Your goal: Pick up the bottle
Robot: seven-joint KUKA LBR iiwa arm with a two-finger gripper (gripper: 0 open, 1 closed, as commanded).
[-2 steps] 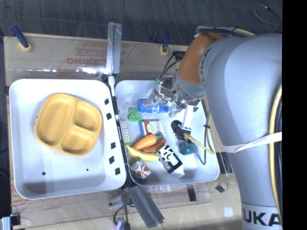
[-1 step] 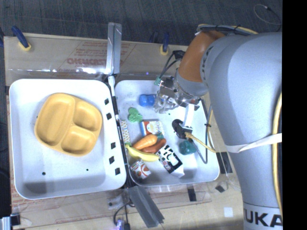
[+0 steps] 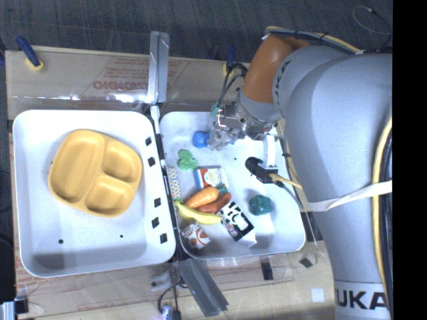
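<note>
My gripper (image 3: pixel 219 137) hangs over the far part of the right bin (image 3: pixel 288 237), just right of a small blue thing (image 3: pixel 199 139). A small bottle-like container with a brown and white label (image 3: pixel 194 235) lies at the bin's near left corner, well away from the gripper. Nothing shows between the gripper and the bin floor beneath it.
The right bin also holds a green toy (image 3: pixel 187 159), a small carton (image 3: pixel 213 177), a carrot (image 3: pixel 203 197), a banana (image 3: pixel 193 213), a black and white carton (image 3: pixel 237 222) and a teal lump (image 3: pixel 260 204). A yellow divided plate (image 3: pixel 95 172) lies in the left bin (image 3: pixel 40 259).
</note>
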